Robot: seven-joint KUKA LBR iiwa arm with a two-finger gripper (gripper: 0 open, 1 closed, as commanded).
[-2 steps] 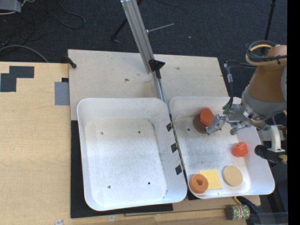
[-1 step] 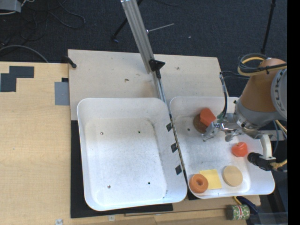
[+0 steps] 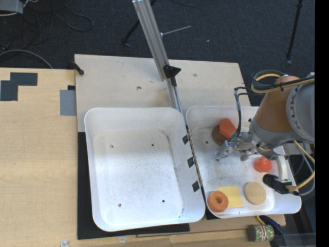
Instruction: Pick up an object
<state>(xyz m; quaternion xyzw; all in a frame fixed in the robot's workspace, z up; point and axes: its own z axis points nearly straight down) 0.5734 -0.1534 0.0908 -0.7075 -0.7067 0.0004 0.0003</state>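
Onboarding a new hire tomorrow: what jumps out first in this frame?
The grey and orange arm reaching into the right bin, its gripper low beside a brown-and-orange object. Then the food toys along that bin's near edge: an orange donut, a yellow slice, a tan round piece. A small red piece lies by the wrist.

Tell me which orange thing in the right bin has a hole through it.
The orange ring at the bin's near edge, beside the yellow square. The other orange pieces are solid.

An aluminium rail [image 3: 154, 37] slants over the bench [image 3: 123, 81], cables [image 3: 31, 14] behind.
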